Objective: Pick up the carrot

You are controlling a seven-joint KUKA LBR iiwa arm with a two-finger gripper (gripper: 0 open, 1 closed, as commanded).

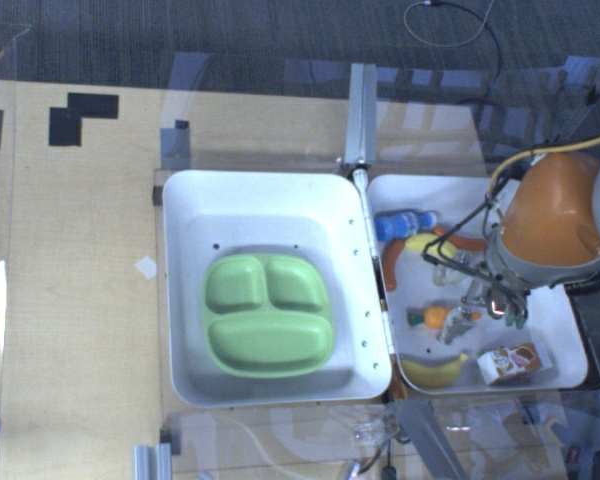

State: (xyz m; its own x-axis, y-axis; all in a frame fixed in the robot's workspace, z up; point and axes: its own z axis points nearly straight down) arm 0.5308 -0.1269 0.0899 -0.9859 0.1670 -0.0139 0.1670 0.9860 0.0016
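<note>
- You see the arm (555,213) reaching in from the right, its orange band hanging over the right bin (570,373).
- Your gripper (463,320) sits low in that bin, just to the right of the carrot (432,317), close enough that it looks to be touching it.
- The carrot lies flat near the middle of the right bin, orange body with a dark green end pointing left.
- You cannot tell from this angle how the claw stands (the metal parts blur together against the white floor), and the carrot is not clearly between anything.
- Below the carrot, a banana (435,370) rests along the bin's near wall; to its right lies a small carton (508,364), tilted on its side.
- Above the carrot you find a blue bottle (400,225) near the far wall, with a yellow item (420,243) just beside it and a long red-orange item (390,264) curving down the left side.
- The left bin (190,268) holds a green divided plate (269,314), sitting well apart from the arm.
</note>
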